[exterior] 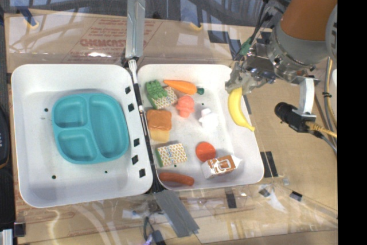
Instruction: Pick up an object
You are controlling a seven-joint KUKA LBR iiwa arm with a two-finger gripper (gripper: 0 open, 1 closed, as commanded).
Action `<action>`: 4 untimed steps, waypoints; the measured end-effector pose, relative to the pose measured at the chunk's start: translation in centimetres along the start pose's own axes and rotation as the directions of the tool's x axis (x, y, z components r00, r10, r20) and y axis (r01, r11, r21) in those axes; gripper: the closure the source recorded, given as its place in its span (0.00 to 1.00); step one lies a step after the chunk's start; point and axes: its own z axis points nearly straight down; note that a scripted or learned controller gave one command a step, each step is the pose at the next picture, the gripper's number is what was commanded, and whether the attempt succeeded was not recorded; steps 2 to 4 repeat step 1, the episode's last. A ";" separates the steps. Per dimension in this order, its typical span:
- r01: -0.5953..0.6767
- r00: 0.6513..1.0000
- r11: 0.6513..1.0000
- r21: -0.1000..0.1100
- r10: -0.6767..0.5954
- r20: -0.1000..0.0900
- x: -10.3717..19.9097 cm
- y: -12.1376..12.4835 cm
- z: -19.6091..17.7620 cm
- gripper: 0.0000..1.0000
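Note:
My gripper (237, 82) hangs over the right rim of the right bin (252, 158), and its fingers are shut on the top end of a yellow banana (238, 111). The banana hangs down from the fingers along the bin's right wall, with its tip pointing toward the front right. In the right bin lie an orange carrot (182, 87), a green block (153, 89), a pink piece (185, 106), a small white piece (209, 119), a bread slice (159, 124), a patterned block (172, 154), a red tomato (205, 151), a small carton (221, 165) and a sausage (176, 179).
The left bin (28, 181) holds a teal divided plate (89, 126). A grey bar (135, 26) stands behind the seam between the bins. The arm's orange-banded wrist (309, 3) and a black cable fitting (289, 115) crowd the bench to the right of the bin.

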 end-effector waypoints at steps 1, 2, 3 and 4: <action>0.393 0.920 0.920 0.004 -0.393 -0.002 4.9 -3.1 9.0 1.00; 0.393 0.920 0.920 0.004 -0.393 -0.002 4.9 -3.1 9.0 1.00; 0.393 0.920 0.920 0.004 -0.393 -0.002 4.9 -3.1 9.0 1.00; 0.393 0.920 0.920 0.004 -0.393 -0.002 4.9 -3.1 9.0 1.00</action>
